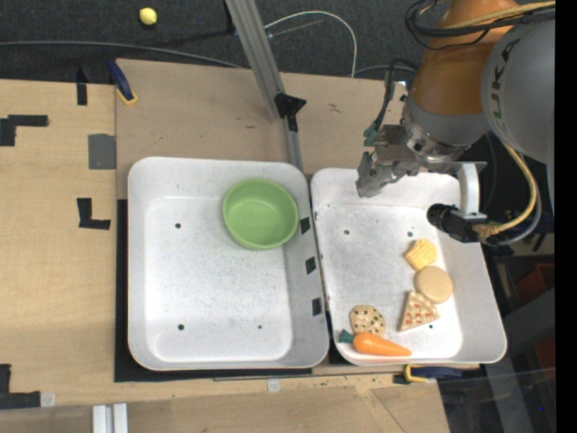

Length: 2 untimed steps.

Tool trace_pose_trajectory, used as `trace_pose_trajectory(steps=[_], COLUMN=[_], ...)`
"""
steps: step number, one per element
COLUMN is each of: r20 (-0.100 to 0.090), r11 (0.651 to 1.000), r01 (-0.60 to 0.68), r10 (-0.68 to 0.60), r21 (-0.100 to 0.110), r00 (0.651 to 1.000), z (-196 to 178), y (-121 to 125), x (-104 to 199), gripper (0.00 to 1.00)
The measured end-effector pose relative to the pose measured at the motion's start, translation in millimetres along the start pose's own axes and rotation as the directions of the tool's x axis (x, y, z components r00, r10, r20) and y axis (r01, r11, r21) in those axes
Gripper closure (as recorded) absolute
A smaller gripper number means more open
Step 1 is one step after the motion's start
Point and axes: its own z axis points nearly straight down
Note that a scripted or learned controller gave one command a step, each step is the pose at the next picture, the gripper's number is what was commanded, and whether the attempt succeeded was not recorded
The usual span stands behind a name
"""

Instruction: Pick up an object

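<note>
Grey two-finger gripper (371, 184) up at the far rim of the right-hand shallow white bin (335, 242), well away from the food. Jaws too dark and blurred to call open or shut; nothing visible between them. Round green plastic bowl (260, 213) upright in the left-hand white bin (149, 242), toward its far right. Down the near right corner: yellow ridged piece (419, 254), round tan biscuit (434, 285), pizza-slice wedge (417, 313), speckled cookie (365, 318), orange toy carrot (382, 345) along the near rim. Small yellow ball (148, 15) off on the dark floor.
</note>
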Motion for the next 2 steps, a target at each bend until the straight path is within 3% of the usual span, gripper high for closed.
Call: trace_pose_trajectory(steps=[2], r20=[0.000], r11=[1.000], r01=[0.001], r10=[-0.001], r21=[0.001], r00=[1.000], z=[19.0], y=[-10.3], x=[117.2], gripper=[1.00])
